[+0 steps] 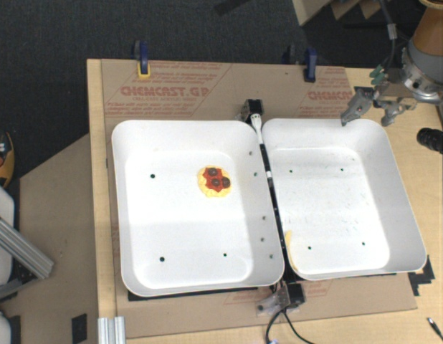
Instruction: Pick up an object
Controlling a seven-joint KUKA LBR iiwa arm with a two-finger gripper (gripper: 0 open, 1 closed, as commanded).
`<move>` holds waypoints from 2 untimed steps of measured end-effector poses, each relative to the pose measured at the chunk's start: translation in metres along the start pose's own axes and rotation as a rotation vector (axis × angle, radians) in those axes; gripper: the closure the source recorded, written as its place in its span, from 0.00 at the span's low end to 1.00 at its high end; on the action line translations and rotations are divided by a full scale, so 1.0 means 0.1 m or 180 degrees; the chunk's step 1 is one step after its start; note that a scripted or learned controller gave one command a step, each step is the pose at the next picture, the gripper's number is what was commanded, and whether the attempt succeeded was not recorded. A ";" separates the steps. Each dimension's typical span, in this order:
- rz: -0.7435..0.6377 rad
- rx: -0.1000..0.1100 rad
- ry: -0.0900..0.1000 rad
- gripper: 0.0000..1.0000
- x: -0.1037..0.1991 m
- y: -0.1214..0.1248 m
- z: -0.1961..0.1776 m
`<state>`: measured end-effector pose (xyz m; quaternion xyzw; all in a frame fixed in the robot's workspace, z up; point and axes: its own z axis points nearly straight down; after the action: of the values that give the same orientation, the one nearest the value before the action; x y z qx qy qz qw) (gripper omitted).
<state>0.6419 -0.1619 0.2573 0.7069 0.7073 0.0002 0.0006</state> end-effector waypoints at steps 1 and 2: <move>-0.0020 -0.0029 0.0002 0.00 0.67 -0.32 -1.12; -0.0005 -0.0014 -0.0004 1.00 0.63 -0.31 -1.17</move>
<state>0.6104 -0.0985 0.3742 0.7064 0.7078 0.0013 0.0026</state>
